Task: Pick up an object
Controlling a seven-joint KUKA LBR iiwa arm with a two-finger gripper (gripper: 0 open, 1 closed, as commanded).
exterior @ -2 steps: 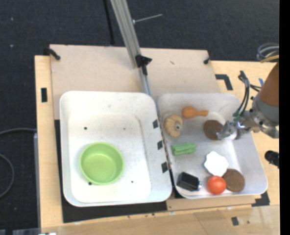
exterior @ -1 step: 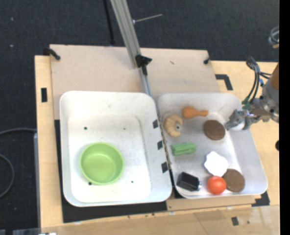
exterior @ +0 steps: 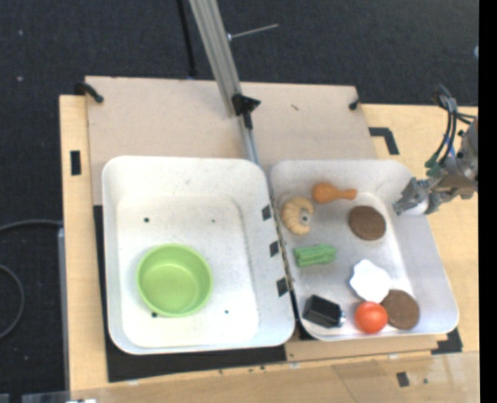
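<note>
- The tabletop is seen bearing two white bins side by side.
- The left bin is occupied by a green bowl, set in its near left part.
- The right bin is filled with several small things, lying apart from one another.
- A metal pole is seen slanting from the far edge down to the gap between the bins.
- The pincer is found over the far right rim of the right bin, reaching in from the right; nothing is seen between its fingers, and whether they are apart or together cannot be told.
- A brown disc is placed just left of the pincer, apart from it.
- A second brown disc lies in the near right corner, touching a red ball.
- A white lump is seen just beyond the ball.
- A tan shell lies at the far left, with an orange gourd to its right.
- A green block lies nearer than the shell, by the left wall.
- A black block lies in the near left corner.
</note>
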